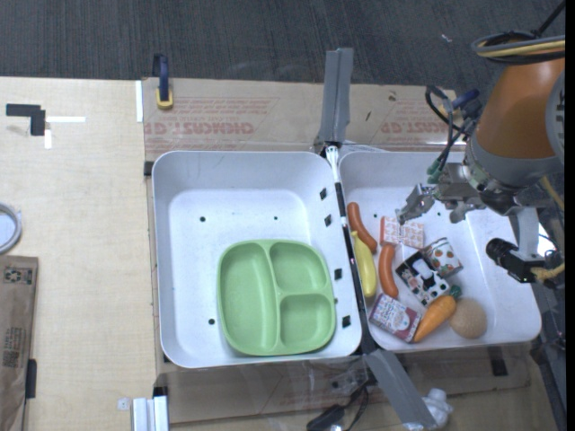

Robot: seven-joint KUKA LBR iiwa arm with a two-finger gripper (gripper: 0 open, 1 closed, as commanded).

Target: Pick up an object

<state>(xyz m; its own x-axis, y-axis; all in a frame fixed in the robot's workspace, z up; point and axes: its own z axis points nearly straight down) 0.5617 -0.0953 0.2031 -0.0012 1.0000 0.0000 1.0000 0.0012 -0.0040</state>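
The right bin (503, 330) holds several toy foods. A red sausage (362, 225), a yellow banana (366, 264) and an orange sausage (387, 270) lie along its left side. A pink-and-white carton (402, 233) sits next to them, with a black-and-white box (422, 277) and a small brown-printed box (446, 257) further right. Near the front lie a pink packet (391, 313), a carrot (436, 316) and a tan round piece (468, 319). My gripper (417, 203) hangs over the back of this bin, just above and right of the carton, with nothing seen in it.
The left bin (180, 241) holds a green divided plate (277, 296). A grey divider post (337, 97) stands between the bins at the back. A dark cable connector (508, 260) hangs off the arm over the right bin's right side.
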